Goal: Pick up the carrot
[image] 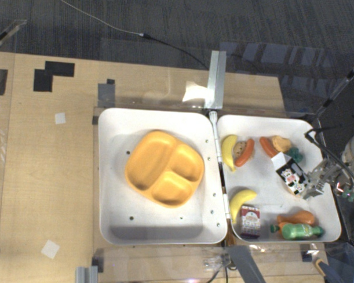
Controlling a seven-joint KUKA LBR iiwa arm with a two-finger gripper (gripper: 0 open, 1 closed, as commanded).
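- Reaching for the carrot (298, 217), you risk snagging the green bottle (297, 231) touching it, just below and left of the gripper (312, 189).
- You cannot tell how wide the jaws stand; nothing shows between them.
- A patterned packet (290, 174) lies just beside the jaws, ready to be nudged.
- The right bin (268, 196) is crowded; its far wall (339, 222) hems the carrot, leaving little room.
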